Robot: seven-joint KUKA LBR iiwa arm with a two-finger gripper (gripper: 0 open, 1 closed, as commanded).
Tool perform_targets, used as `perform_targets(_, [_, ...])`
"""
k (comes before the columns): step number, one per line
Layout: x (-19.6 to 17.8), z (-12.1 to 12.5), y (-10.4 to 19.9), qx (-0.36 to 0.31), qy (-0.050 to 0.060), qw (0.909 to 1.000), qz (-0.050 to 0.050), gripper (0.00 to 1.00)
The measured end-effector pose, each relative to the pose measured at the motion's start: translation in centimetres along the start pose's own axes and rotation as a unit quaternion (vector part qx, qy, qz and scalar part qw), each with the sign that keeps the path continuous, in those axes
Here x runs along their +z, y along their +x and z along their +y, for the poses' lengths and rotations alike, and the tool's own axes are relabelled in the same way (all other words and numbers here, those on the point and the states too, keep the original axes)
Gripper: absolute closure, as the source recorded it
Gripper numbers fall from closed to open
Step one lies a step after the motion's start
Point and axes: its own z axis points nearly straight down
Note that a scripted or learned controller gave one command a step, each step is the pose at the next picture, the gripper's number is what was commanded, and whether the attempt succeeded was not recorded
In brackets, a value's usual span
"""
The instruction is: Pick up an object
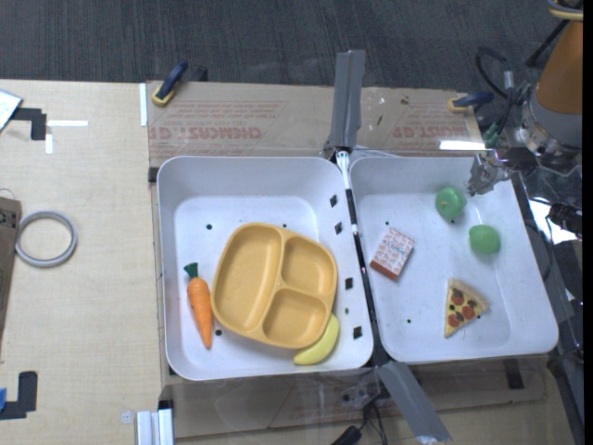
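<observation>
Over the far right corner of the right bin (547, 327), my claw (482, 182) hangs at the end of my grey arm, the orange band (562, 68) higher up toward the right edge. Whether the claw is spread or pressed together I cannot tell from this angle; nothing shows between its tips.

Items, listed by place relative to the right bin:

1. Green ball (450, 202), inside the bin near its far wall, just beside and slightly below-left of my claw. Whether it touches the claw I cannot tell.
2. Second green ball (484, 239), inside the bin, nearer the camera than the first and close to the right wall, apart from the claw.
3. Pizza slice toy (462, 306), inside the bin toward its near right corner, lying flat, point toward the near wall.
4. Small red-and-white box (393, 252), inside the bin near its left wall, lying tilted.
5. Left bin (171, 211), sharing a wall with the right bin on its left side.
6. Yellow divided plate (275, 286), in the middle of the left bin, three compartments showing.
7. Banana (321, 345), tucked against the plate's near right edge, close to the shared wall.
8. Carrot (199, 308), just left of the plate, green top pointing away from the camera.
9. Roll of tape (44, 238), on the bench (83, 341), well to the left of both bins.
10. Blue clamp (170, 82), on the cardboard behind the left bin.
</observation>
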Motion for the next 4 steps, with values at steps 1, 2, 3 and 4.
perform_targets(1, [-10.1, -2.3, -6.2, -0.133, 0.0, 0.9912, 0.0, 1.0])
perform_targets(2, [-14.7, -0.9, -0.4, -0.301, -0.001, 0.9536, 0.0, 1.0])
perform_targets(3, [-11.7, 2.2, -0.2, -0.418, 0.0, 0.9083, 0.001, 1.0])
perform_targets(4, [-9.7, 3.3, 0.8, -0.57, -0.001, 0.8218, 0.001, 1.0])
